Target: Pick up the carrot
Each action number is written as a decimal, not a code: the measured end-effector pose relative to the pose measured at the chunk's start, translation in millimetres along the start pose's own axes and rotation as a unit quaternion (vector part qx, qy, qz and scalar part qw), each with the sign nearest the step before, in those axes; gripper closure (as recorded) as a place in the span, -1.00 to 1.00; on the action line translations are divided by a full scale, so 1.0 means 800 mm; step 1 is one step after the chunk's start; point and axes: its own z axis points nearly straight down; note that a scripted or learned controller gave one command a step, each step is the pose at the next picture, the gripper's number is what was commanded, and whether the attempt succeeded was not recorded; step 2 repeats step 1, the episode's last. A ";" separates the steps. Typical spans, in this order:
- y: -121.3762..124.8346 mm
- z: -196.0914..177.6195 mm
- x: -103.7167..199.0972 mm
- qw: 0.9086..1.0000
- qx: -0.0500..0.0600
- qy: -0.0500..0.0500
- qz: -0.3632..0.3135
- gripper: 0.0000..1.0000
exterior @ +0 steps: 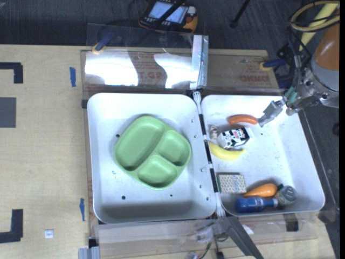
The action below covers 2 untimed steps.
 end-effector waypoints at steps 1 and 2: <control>-0.025 0.065 0.089 1.000 0.001 0.001 0.018 -1.00; -0.025 0.065 0.089 1.000 0.001 0.001 0.018 -1.00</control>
